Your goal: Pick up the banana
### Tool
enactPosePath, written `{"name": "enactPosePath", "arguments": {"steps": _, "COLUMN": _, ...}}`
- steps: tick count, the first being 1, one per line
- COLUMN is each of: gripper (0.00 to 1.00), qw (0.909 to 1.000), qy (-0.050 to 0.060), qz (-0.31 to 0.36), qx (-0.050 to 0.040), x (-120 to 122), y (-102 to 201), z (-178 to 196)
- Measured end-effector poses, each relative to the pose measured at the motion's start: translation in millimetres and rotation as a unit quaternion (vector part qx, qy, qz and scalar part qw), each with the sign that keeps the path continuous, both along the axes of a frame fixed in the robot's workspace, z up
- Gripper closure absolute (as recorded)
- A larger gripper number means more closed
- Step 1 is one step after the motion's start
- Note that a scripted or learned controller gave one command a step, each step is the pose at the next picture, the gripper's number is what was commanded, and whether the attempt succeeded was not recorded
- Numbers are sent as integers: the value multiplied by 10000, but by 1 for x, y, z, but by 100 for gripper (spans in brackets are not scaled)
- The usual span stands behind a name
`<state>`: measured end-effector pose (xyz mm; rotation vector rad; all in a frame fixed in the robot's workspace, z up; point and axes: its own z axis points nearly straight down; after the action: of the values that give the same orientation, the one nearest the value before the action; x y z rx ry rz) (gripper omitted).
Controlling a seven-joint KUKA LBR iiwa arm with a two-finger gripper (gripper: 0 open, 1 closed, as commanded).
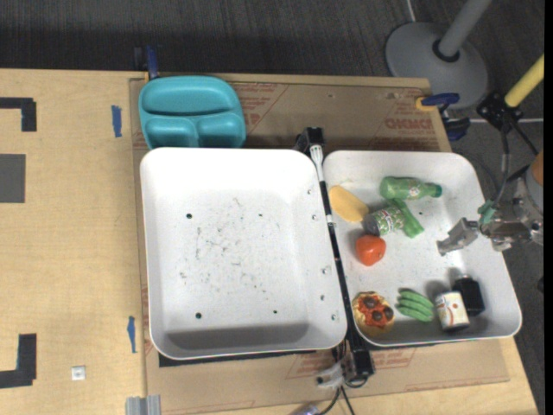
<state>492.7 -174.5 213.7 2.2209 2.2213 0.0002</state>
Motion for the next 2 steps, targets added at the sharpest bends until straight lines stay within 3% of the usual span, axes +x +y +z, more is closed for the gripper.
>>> {"name": "enactPosePath", "arguments": {"steps": 1, "gripper": 0, "qw": 9996, "qy": 0, "qz": 287, "qx": 8, "x": -13, "y": 52, "z": -128}}
{"name": "enactPosePath", "arguments": {"steps": 2, "gripper": 100, "qw": 9996, "qy": -16, "qz": 283, "qx": 10, "x": -12, "y": 53, "z": -118}}
